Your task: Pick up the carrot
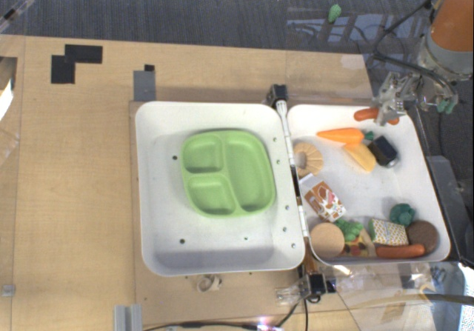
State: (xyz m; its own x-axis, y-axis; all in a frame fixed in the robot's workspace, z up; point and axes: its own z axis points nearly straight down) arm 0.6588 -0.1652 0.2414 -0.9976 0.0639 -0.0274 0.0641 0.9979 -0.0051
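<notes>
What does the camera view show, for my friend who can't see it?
A robot gripper hovers at the right bin's far edge, near an orange carrot among toy foods. The left bin holds a green tray.

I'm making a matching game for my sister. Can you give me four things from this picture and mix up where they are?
Things:
1. carrot
2. green tray
3. red sausage
4. dark green broccoli

Places:
A. along the right bin's near edge
B. in the left bin
C. by the right bin's right wall, above the brown round piece
D. in the right bin's far part, beside the yellow piece

Pairs: 1-D, 2-B, 3-A, 4-C
</notes>
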